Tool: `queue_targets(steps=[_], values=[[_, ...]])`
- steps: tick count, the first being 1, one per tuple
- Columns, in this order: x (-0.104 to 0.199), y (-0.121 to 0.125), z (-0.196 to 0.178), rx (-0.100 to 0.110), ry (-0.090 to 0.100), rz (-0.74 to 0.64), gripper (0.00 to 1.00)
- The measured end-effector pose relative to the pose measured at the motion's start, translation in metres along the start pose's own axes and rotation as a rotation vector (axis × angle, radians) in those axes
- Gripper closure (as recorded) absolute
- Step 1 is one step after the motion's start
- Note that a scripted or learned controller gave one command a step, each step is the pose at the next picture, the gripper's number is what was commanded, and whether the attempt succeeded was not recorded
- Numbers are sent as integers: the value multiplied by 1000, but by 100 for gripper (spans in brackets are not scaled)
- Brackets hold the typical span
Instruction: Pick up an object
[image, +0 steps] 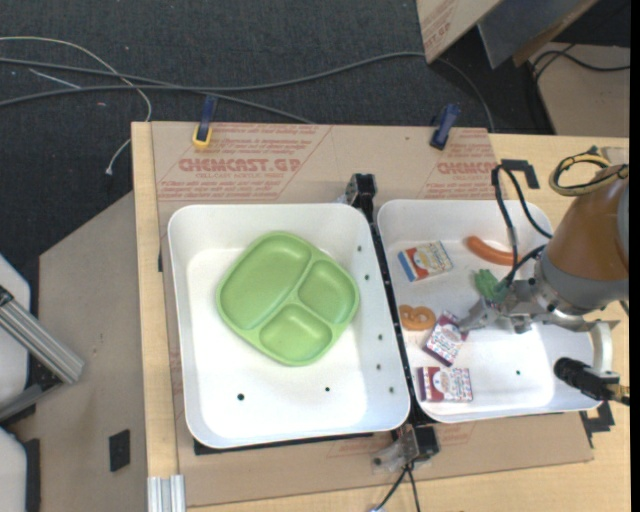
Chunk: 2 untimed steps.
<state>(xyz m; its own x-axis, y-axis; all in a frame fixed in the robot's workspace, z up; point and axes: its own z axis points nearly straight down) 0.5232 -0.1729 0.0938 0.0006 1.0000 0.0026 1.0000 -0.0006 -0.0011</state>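
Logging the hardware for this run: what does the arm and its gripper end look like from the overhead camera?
The arm is a rounded grey body with an orange band above the wrist. Black cables loop over its top. The gripper at its end is a narrow grey metal assembly with a green part near it. A white piece with a black tip sticks out below the wrist.

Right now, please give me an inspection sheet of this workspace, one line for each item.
Surface: cardboard-covered bench bearing left bin and right bin.
Job's things: in the right bin, carrot, pretzel, three small packets.
Clutter: green divided plate in the left bin.
Grippers: gripper low over the right bin, near the middle packet; jaws too blurred to judge.
Cables: grey cables on the floor; black cable along the arm.
Surroundings: dark carpet, clamps on the bench's far edge.
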Motion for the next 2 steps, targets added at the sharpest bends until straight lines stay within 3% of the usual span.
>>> queue_targets(steps=[1,2], values=[[0,2,-14,-6,-2,0,100],[-9,2,-60,-4,-4,-1,100]])
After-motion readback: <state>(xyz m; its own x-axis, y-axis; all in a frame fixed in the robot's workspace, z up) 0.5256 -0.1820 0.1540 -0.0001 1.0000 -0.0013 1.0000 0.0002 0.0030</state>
